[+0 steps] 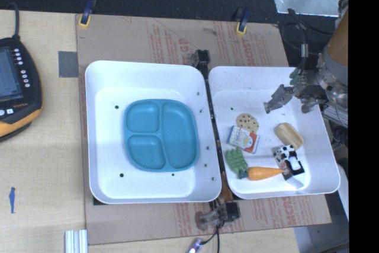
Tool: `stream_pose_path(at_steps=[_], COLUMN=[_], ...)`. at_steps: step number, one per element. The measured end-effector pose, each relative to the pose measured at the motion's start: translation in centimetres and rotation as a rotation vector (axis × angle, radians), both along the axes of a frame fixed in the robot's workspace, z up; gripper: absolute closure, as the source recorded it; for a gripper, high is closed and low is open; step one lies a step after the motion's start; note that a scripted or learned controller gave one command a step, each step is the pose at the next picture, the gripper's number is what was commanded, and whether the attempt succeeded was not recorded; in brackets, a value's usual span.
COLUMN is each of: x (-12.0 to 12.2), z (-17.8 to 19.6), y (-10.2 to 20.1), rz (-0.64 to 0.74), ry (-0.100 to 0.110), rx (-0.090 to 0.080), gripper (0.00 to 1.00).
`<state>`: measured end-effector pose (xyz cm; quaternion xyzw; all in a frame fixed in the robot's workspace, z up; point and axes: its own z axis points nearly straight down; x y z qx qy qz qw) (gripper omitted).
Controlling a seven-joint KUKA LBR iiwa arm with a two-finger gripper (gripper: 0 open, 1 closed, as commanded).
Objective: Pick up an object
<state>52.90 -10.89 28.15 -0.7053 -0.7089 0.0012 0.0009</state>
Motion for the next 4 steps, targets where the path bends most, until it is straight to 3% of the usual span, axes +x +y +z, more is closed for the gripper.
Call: stream_pose_path(at_steps=[1,2,3,4], x=[0.8,4.3,-3.5,3.0], z=[-15.9,-18.9,-19.0,-19.0], y=[-1.1,-1.1,0.3,-2.1], rz=[0.0,0.0,0.0,-0.002], ry=[0.005,-0.001,0.002,-0.001], rx=[0.0,-0.001,0.001,0.0], gripper=[0.0,0.0,0.0,0.0])
